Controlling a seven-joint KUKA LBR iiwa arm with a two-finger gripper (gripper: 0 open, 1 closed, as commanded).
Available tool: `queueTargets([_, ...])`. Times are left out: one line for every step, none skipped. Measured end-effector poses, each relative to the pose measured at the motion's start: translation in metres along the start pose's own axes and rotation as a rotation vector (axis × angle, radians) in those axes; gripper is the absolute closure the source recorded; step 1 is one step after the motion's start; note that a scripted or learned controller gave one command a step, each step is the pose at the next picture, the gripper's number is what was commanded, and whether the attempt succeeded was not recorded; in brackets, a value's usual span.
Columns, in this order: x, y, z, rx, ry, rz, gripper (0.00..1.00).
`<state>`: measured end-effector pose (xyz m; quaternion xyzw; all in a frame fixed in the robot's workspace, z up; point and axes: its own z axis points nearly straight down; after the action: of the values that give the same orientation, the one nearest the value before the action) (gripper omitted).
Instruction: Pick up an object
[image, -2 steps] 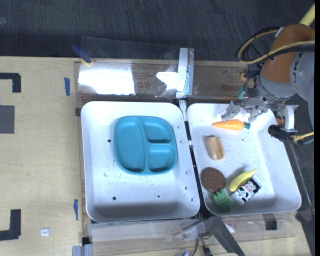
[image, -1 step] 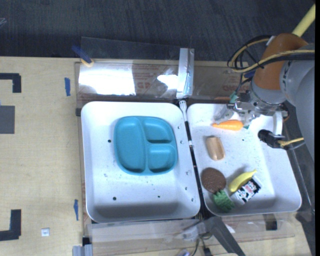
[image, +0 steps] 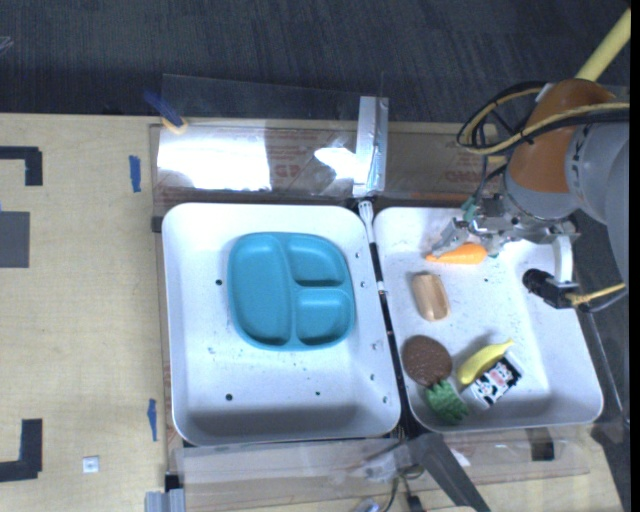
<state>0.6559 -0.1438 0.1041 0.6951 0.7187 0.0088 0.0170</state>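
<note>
Five small toy foods lie in my right bin (image: 575, 395): nearest, green broccoli (image: 446, 402), brown cookie (image: 426, 358), banana (image: 484, 361); mid-bin a bread roll (image: 431, 296); farthest the carrot (image: 457, 255). I judge the carrot light, rigid, slick plastic, best pinched across its thick middle. Gripper (image: 484, 226) hangs just above it; I cannot tell its state.

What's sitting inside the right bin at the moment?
In the right bin: an orange carrot under the gripper, a tan bread piece, a brown round patty, a yellow banana, a black-and-white item and a green piece. The gripper covers the bin floor beneath it.
</note>
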Motion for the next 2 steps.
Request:
queueTargets([0.013, 0.002, 0.017, 0.029, 0.013, -0.203, 0.0])
queueTargets([0.012, 0.004, 0.005, 0.023, 0.012, -0.202, 1.0])
